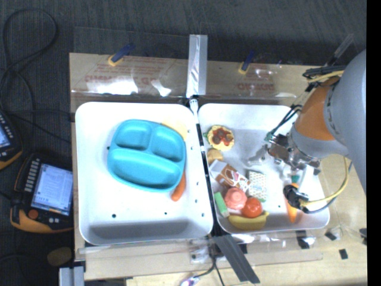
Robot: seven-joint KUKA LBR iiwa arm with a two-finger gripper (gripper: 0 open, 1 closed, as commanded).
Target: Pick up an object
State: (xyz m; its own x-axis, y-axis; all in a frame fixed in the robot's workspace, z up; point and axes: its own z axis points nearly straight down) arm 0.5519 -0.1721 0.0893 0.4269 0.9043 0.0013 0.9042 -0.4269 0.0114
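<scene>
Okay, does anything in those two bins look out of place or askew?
Mostly the blue divided plate in the left bin: it sits tilted, with an orange carrot-like piece poking out from under its right edge. The toy food in the right bin is a jumbled pile, nothing visibly spilled or broken.

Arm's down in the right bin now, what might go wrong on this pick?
The toys are packed tight: the tomato, banana and pink piece touch, so a grab may catch two or slip off. The gripper sits over bare bin floor, apart from that pile, and may close on nothing.
</scene>
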